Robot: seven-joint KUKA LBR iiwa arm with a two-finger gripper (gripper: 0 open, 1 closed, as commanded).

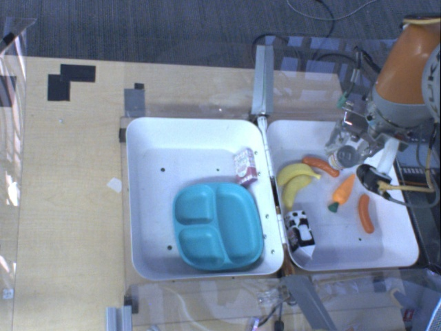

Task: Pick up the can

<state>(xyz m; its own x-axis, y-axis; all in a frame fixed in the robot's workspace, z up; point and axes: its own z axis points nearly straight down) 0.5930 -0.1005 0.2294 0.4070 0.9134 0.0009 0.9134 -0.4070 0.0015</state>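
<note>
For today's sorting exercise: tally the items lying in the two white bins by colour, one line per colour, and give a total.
Blue: 1, divided plate
Yellow: 1, bananas
Orange or red-orange: 3, carrot, sausage-shaped piece, another
Pink and white: 1, can
Black and white: 1, small carton
Total: 7

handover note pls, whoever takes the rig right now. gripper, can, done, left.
Gripper: over the right bin, upper part, near the hot dog; jaw state not readable.
Can: lying in the left bin by its right wall, just above the blue tray.
Done: nothing visible, can not picked.
Left: cross to the left bin, grasp and lift the can.
</note>
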